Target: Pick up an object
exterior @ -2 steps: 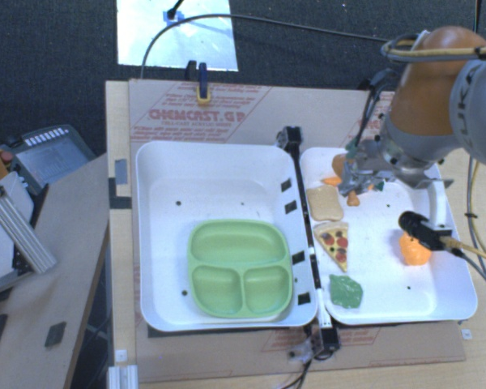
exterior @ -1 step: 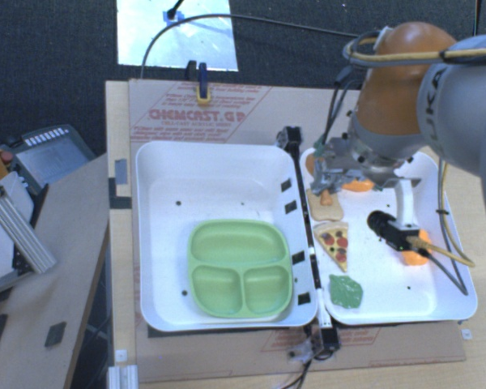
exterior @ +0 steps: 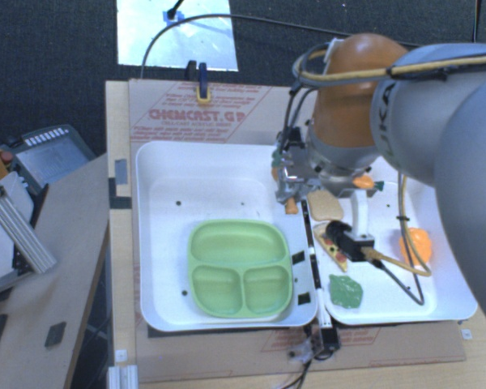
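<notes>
Toast slice (exterior: pixel 326 207) lies in the right bin (exterior: pixel 449 294) just below the jaws (exterior: pixel 290 191), whose state I cannot tell.

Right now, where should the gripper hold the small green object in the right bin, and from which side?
Probably straight from above, closing across the narrow width of the green object. It lies flat on the floor of the right bin, apart from the other items, with free space around it.
</notes>
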Robot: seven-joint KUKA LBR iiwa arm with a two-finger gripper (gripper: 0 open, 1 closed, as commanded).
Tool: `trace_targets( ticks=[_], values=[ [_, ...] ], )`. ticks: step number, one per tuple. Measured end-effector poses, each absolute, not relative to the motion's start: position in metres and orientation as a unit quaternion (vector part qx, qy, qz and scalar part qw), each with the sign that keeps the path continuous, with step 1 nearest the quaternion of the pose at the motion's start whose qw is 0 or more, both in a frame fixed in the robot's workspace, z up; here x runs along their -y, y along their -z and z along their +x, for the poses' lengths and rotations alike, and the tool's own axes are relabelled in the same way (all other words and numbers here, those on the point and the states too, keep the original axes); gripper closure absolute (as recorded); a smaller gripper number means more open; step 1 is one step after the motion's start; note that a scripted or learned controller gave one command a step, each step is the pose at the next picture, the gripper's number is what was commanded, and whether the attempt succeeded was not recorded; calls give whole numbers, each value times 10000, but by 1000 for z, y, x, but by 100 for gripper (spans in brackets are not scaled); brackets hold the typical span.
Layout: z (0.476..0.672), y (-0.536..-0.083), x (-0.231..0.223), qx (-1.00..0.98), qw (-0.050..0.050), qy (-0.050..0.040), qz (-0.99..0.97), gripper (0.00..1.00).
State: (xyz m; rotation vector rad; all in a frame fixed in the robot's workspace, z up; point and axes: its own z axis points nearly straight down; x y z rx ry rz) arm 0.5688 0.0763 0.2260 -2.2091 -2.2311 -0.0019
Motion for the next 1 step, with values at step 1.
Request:
trace_targets(
  ticks=[1],
  values=[
    [563, -228, -110, 7098, 2, 6, -7044, 100]
  ],
)
